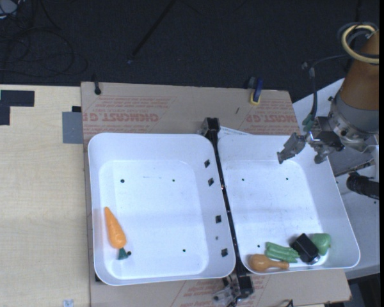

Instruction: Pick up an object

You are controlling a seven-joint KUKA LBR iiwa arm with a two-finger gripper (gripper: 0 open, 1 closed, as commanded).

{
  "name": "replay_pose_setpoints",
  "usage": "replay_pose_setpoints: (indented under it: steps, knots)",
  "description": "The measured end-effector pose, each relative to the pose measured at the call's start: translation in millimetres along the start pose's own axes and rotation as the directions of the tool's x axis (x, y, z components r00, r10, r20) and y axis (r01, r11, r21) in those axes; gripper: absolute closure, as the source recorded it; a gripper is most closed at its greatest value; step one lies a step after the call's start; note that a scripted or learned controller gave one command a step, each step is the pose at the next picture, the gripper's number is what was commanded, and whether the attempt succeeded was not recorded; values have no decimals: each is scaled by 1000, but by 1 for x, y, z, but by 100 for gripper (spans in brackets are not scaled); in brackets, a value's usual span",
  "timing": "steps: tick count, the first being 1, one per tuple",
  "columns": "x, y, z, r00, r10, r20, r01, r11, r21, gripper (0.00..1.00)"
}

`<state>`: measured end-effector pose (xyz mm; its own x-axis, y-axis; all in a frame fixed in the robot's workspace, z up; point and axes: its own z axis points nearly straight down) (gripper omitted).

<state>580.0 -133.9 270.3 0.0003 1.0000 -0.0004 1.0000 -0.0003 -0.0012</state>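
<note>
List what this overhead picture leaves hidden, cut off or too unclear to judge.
- Arm: cut off by the camera view's right edge.
- Gripper: small and dark, so its finger state is unreadable.
- Green piece: partly covered by the black object.
- Carrot: its dark green tip is too small to make out.

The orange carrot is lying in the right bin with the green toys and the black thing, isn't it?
Not quite. The camera view shows the carrot lying alone in the left bin, near its left wall. The green toys and the black thing are in the right bin, as you said.
</note>
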Motion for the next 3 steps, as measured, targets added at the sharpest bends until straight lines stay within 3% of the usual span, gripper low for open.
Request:
replay_pose_setpoints:
  steps: [1,2,3]
  knots:
    - [13,26,191,1000,-3,-1,3,1000,4,0]
    - [10,26,173,1000,3,-1,-3,1000,3,100]
    - [36,55,183,1000,-4,-1,4,1000,0,100]
